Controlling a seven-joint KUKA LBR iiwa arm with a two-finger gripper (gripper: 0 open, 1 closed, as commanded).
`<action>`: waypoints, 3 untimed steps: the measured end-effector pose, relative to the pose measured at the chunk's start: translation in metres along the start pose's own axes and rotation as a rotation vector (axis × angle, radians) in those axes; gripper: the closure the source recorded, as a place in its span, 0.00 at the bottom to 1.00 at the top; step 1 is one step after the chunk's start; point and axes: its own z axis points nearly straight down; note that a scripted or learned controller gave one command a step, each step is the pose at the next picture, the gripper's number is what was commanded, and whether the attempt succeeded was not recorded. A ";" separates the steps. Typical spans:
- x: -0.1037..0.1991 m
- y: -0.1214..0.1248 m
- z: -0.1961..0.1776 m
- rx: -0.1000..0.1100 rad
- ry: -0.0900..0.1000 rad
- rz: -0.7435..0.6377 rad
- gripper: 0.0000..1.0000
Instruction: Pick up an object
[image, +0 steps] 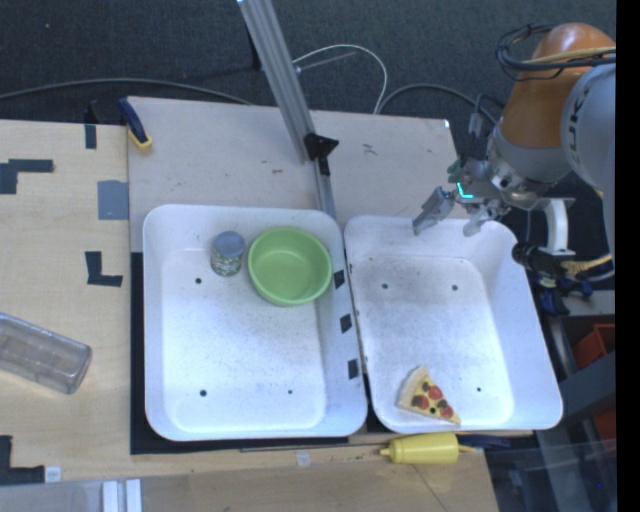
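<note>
Two spread, empty fingers of the gripper (452, 219) are hovering over the right bin's (520, 300) far edge, risking missing the pizza slice toy (428, 396) lying near its front edge.

Evenly and brightly lit from above, with soft short shadows. Mild glare on white bins (440, 250). Slightly soft and grainy throughout; dim at upper left.
</note>
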 end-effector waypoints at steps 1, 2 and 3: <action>0.007 0.007 0.056 0.005 0.000 0.000 0.00; 0.012 0.009 0.101 0.004 0.000 0.000 0.00; 0.013 0.009 0.140 0.001 -0.002 0.000 0.00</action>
